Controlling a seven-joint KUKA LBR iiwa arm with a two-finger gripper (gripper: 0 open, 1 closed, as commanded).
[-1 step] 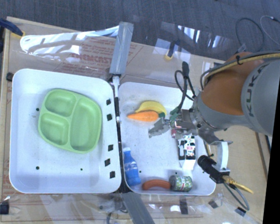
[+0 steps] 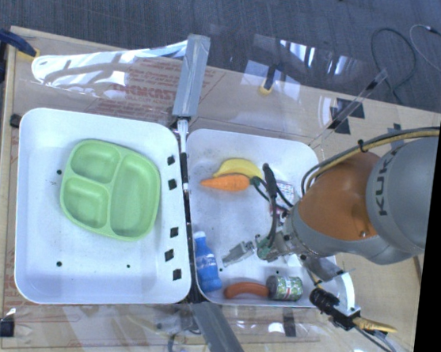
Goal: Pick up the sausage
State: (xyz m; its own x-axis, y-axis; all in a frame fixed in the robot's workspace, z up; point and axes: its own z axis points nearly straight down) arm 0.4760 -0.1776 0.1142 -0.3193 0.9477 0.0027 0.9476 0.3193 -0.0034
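Sitting in left bin: green 3-compartment plate, flat, mid-bin. Right bin holds rest. Blue bottle along its left wall, near front. Carrot touches banana toward back. Sausage lies at front edge, between blue bottle and small green can, just beside can. Gripper hangs above sausage, apart from it; finger opening unclear, nothing seen held. Arm enters from right.
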